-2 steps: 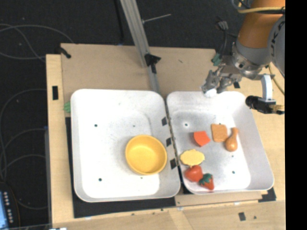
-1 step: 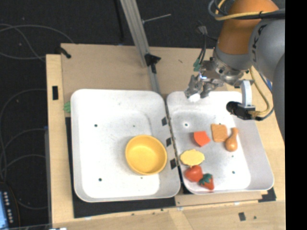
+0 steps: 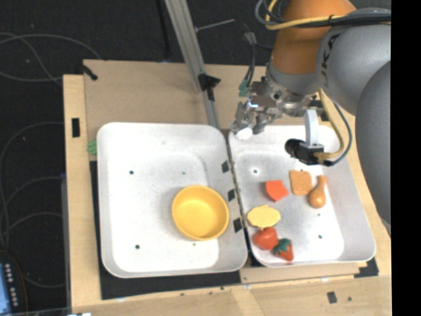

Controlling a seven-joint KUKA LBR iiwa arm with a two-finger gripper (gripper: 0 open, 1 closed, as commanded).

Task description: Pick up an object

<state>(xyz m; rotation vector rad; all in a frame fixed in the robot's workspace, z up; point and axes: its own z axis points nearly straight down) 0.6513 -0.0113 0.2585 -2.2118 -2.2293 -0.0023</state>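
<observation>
Orange block (image 3: 277, 190) is my pick here, sitting in the right bin (image 3: 348, 242) a bit left of centre, well apart from my gripper (image 3: 248, 125), which is parked up at the top-left corner of that bin, right about over the rim. Honestly can't tell how wide I'm spread from this angle, it's just a blur of metal with something pale at the tip, and I wouldn't claim I'm holding anything. The block looks like a small plastic toy, so my guess is light, stiff, probably a bit slick, not fragile at all. It looks chunky with flattish sides, so I'd close across two opposite faces around the middle. Neighbours are close though: tan slice (image 3: 300, 182) just beside it on the right, brownish pear thing (image 3: 318, 193) past that, yellow piece (image 3: 263, 216) below, then the tomato (image 3: 266, 238) and strawberry (image 3: 283, 249) near the bottom. Yellow bowl (image 3: 199, 212) is over in the left bin (image 3: 125, 150), way wider, so I'd skip it.
</observation>
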